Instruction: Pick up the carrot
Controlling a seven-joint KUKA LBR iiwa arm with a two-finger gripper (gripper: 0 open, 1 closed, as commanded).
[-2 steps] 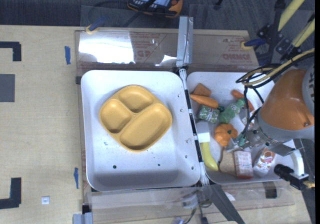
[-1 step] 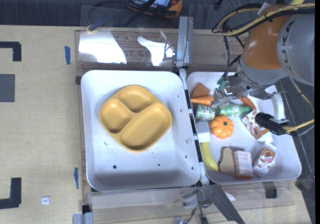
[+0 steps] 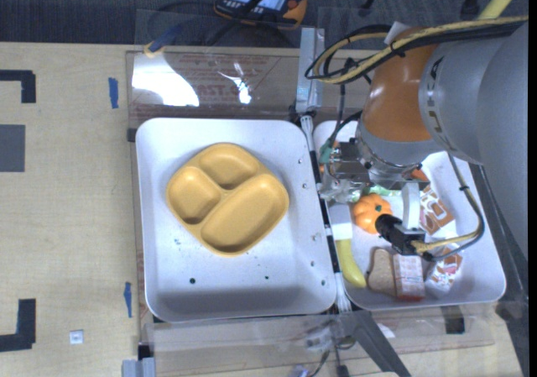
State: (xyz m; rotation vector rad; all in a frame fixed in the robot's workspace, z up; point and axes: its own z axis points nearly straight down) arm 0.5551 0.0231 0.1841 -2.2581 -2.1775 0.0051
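Arm is hovering low over the right bin, carrot not yet lifted.

The carrot (image 3: 417,173) is hard to make out: a small orange sliver is peeking from under the wrist near the far side of the right bin (image 3: 482,279), and whether that is the carrot cannot be told for sure. Just left of it the gripper (image 3: 342,180) is sitting low at the bin's left wall, beside a round orange fruit (image 3: 367,211); whether the jaws are apart or together cannot be told. A yellow banana (image 3: 350,266), a brown bread slice (image 3: 383,272) and snack packets (image 3: 436,214) are lying in the same bin. A yellow divided plate (image 3: 227,196) is resting in the left bin (image 3: 168,283). Nothing is showing between the jaws, so the grasp and lift likely remain to be done.
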